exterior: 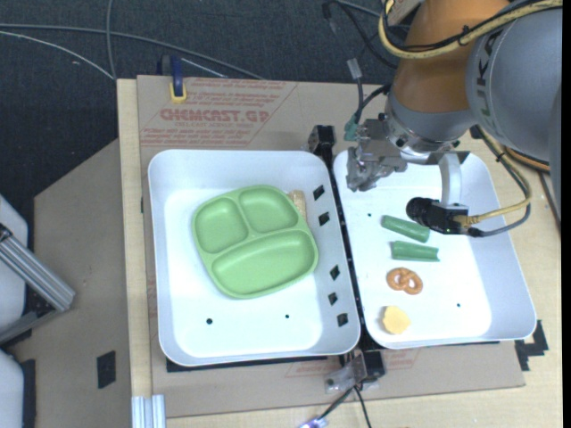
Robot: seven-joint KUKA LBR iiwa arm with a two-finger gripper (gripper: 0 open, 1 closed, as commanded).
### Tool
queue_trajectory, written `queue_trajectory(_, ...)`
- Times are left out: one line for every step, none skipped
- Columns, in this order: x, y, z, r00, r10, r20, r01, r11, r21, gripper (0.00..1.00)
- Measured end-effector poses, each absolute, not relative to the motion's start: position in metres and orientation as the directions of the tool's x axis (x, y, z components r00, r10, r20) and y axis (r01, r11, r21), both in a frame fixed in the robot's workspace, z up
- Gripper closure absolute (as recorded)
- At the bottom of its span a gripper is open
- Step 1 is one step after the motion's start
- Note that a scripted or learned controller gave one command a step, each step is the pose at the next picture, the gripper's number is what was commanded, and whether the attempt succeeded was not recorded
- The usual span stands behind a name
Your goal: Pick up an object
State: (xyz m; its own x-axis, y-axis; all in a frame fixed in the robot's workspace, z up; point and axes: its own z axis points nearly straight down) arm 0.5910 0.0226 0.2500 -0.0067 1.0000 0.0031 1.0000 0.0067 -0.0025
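Approach step: the gripper (364, 178) hangs over the right bin's (500, 319) far-left corner, nothing visibly held; whether it is open, I cannot tell. Nearest target, a green pod-like piece (406, 228), lies just beside it, demanding a short shift and descent.

Two white bins sit side by side on a tan board (98, 266) printed with red lettering. The left bin (178, 319) holds a pale green divided plate (254, 241). The right bin (482, 315) carries two darker green pieces (406, 228) (415, 251), an orange-brown pretzel (404, 281) and a yellow round piece (395, 320) nearest me. Black clips (326, 217) dot the seam between the bins. Above, the arm (526, 69) is grey with an orange band (446, 38), trailing yellow cable (500, 214). The floor (62, 69) is dark grey.
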Motion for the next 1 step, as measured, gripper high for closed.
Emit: queue_trajectory(0.5856,0.0857,0.2349,-0.007,1.0,0.003,1.0,0.007,-0.005,1.0)
